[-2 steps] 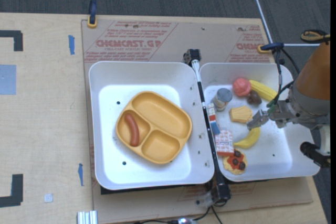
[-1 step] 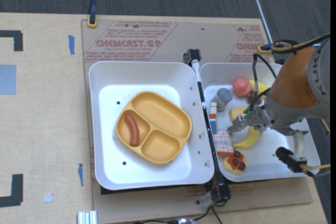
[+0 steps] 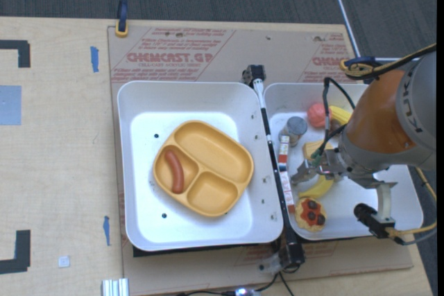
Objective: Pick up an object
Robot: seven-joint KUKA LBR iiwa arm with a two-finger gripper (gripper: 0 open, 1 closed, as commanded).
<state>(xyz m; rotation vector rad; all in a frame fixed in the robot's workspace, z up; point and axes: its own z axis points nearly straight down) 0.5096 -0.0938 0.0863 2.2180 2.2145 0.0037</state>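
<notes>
The right bin (image 3: 409, 215) holds several toys: a yellow banana (image 3: 320, 185), a pizza slice (image 3: 311, 213), a grey cylinder (image 3: 296, 126), a pink ball (image 3: 317, 114) and another yellow piece (image 3: 339, 114). My gripper (image 3: 309, 167) reaches in from the right and hangs over the left half of this bin, just above the banana. Its fingers (image 3: 301, 178) stand open, with nothing between them. The orange wrist band (image 3: 378, 121) and the arm hide the middle of the bin.
The left bin (image 3: 139, 149) holds a yellow divided plate (image 3: 229, 159) with a red sausage (image 3: 174, 170) in its left compartment. A black and white bar (image 3: 272, 149) runs along the wall between the bins. Cables (image 3: 388, 232) lie at the right bin's front.
</notes>
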